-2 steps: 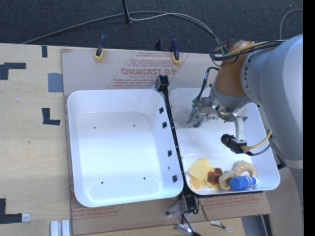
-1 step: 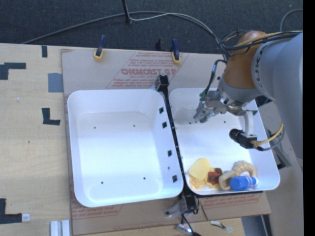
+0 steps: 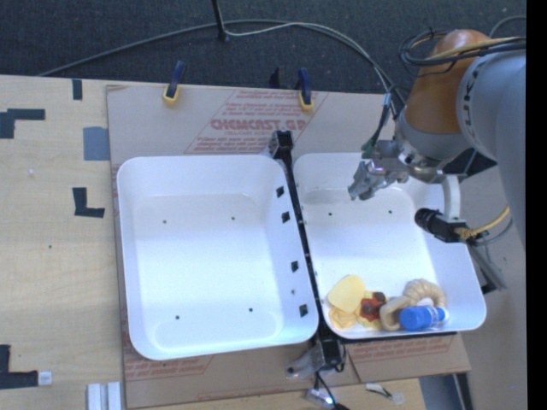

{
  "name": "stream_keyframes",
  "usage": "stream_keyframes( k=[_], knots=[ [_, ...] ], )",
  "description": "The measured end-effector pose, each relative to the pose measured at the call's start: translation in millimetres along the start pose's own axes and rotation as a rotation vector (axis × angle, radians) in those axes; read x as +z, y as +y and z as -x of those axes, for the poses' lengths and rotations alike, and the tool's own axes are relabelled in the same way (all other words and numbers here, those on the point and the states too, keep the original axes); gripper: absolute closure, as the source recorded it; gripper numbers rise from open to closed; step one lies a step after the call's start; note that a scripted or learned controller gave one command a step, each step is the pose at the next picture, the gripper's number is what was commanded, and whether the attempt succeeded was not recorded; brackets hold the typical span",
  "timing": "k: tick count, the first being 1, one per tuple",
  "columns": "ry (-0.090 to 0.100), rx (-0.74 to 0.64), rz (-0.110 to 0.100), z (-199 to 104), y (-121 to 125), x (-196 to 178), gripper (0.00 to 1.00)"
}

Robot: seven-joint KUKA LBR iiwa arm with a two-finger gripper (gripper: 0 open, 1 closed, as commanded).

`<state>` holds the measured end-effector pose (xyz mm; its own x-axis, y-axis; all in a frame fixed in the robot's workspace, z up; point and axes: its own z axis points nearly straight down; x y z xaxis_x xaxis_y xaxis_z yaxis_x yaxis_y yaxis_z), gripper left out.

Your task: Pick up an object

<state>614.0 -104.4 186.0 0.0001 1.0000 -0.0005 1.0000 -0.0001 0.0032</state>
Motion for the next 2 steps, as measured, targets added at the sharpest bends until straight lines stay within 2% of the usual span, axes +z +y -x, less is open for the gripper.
stream_keyframes(
  k=[1, 2],
  knots=[
    [0.0, 0.0, 0.0, 0.0, 0.6, -51.8, 1.0],
    [0.001, -0.003, -0.004, -39.0, -14.9, -51.0, 1.0]
  ],
)
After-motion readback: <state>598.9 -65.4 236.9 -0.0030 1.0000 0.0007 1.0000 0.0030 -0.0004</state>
